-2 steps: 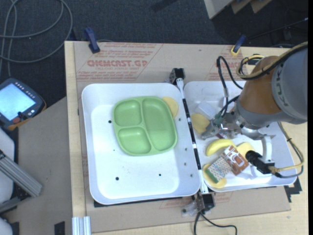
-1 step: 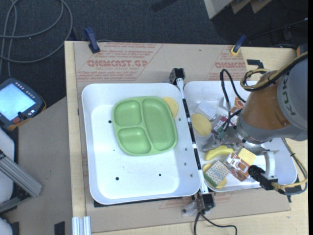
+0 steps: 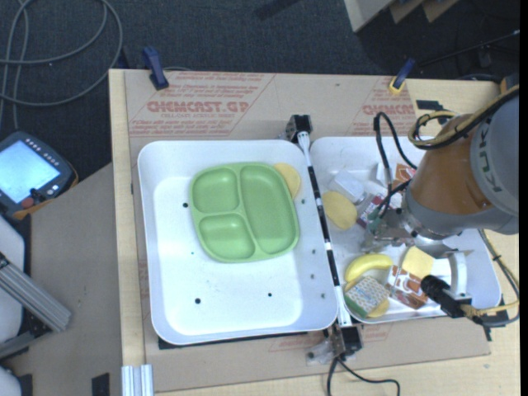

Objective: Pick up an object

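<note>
The tabletop (image 3: 206, 106) carries two white bins; beyond it lies dark carpet (image 3: 247, 31) with cables. The arm (image 3: 454, 180) hangs low over the right bin (image 3: 488, 279), above a banana (image 3: 367, 264) and lemon (image 3: 339, 209). Its claw (image 3: 381, 221) is hidden, so I cannot tell its opening. The left bin (image 3: 165, 221) holds a green tray (image 3: 243, 211).

One fixed camera looked down at a slant from above the bench (image 3: 247, 97), far enough back to take in both white bins (image 3: 165, 221) across the middle of the frame, with dark floor along the top. The arm (image 3: 462, 180) entered from the right edge.
</note>
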